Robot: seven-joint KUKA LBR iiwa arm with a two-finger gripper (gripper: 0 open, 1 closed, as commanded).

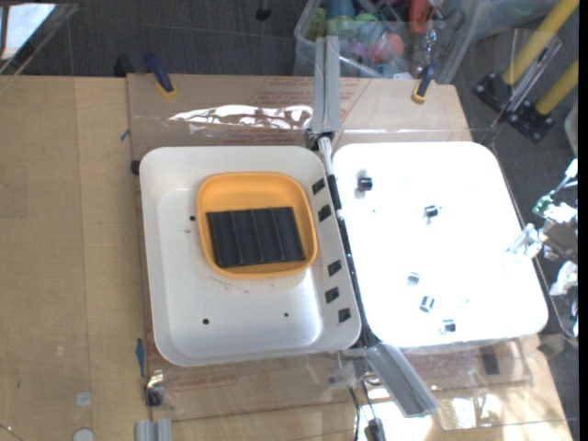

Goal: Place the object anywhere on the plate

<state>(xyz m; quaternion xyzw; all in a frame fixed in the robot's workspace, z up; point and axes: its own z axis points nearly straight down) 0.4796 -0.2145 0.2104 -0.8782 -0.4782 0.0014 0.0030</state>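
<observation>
The black ridged block (254, 237) already lies flat on the orange plate (213, 194) in the left bin (175, 320), its long axis running left to right across the plate. The gripper (551, 237) sits at the far right edge beyond the right bin (478, 182), well apart from the block; how it stands cannot be told.

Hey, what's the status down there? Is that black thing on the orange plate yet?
Black ridged block lies flat on the orange plate, left bin. Gripper at the right bin's right edge, jaws unclear. Nothing in the way.
</observation>
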